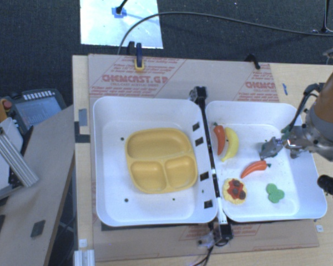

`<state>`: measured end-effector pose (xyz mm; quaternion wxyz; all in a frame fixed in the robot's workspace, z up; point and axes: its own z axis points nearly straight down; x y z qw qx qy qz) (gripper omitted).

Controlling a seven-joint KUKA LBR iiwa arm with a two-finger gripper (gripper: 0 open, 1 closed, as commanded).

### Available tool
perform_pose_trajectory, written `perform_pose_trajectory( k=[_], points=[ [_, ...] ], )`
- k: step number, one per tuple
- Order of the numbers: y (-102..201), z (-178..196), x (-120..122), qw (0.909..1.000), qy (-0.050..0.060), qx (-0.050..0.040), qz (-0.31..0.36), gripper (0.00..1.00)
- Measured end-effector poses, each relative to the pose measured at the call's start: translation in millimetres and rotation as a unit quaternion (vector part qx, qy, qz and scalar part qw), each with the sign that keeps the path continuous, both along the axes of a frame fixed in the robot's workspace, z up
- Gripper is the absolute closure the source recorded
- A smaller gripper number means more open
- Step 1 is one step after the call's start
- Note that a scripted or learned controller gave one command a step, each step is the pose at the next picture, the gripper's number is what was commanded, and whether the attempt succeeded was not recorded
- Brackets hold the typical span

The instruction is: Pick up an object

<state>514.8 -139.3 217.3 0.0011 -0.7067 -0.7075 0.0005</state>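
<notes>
Just below-left of the end effector (271, 147), finger state impossible to tell: orange toy pepper (253, 168) in the right bin (313, 206), long axis slanting up-right toward it.

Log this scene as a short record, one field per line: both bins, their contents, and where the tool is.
left bin: holds a yellow divided tray
right bin: toy food, all loose
near divider: red pepper beside banana
middle: orange chili
front: small pizza, green piece
tool: over right bin, just above the orange chili
held item: none seen
</notes>
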Motion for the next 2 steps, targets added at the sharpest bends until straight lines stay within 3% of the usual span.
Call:
perform_pose_trajectory(
  k=[2],
  points=[
    [2.4, -84.9, -4.1, 1.0000, 0.000, 0.0003, 0.000, 0.00]
  ],
)
